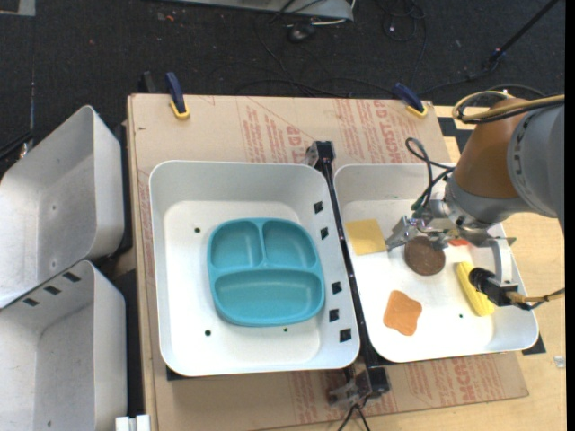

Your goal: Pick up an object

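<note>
Arm: the grey arm (530, 164) comes in from the right, its orange band over the right bin's far right corner.
Gripper: the gripper (420, 233) is low over the middle of the right bin, at the far edge of the brown lump.
Gripper state: apart or together cannot be told from this angle; nothing can be seen held in it.
Brown lump: the round brown lump (425, 259) lies on the floor of the right bin, near its centre. It is just beneath the gripper on the near side; contact cannot be told.
Yellow square: a flat yellow square (366, 237) lies left of the gripper, close to the bin's left wall and apart from the brown lump.
Orange piece: a flat, wavy-edged orange piece (402, 312) lies nearer the camera than the brown lump, apart from it.
Yellow bar: a short yellow bar (480, 303) lies slantwise near the right wall, partly covered by robot parts.
Right bin: the right bin (449, 335) is white and shallow and holds those four things.
Left bin: the left bin (180, 241) touches the right one along its side and holds a teal plate.
Plate: the teal plate (266, 272) has three sections and lies flat in the middle of the left bin.
Worktop: the worktop (243, 128) is covered with brown cardboard, clipped at the far edge by two clamps (177, 95).
</note>
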